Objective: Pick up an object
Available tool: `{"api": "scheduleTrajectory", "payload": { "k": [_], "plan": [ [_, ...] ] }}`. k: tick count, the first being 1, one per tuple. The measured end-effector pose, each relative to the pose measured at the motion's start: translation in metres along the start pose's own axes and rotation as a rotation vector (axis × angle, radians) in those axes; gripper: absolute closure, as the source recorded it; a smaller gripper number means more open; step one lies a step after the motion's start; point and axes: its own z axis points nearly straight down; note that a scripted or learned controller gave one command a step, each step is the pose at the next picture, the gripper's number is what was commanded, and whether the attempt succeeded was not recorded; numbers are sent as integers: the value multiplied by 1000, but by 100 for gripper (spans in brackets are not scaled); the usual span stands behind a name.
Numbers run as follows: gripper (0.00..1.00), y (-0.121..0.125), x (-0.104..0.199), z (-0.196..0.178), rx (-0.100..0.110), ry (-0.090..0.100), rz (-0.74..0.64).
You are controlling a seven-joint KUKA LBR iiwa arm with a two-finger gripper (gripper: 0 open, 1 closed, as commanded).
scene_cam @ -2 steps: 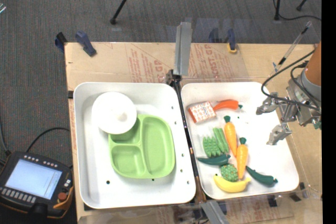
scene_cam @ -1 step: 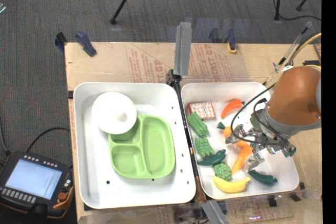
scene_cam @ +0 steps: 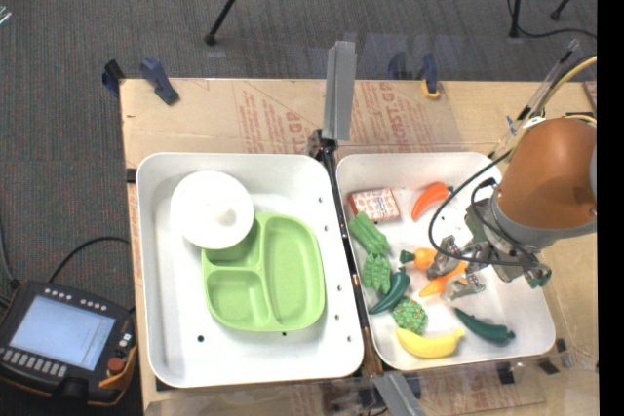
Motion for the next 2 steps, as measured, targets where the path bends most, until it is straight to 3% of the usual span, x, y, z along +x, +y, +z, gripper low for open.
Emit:
{"api": "scheduleTrajectory", "payload": {
  "k": [1, 2],
  "plan": [
    [100, 16, -72, -30, 2, -4, 197],
    [100, 9, -118, 5, 3, -2, 270]
  ]
}}
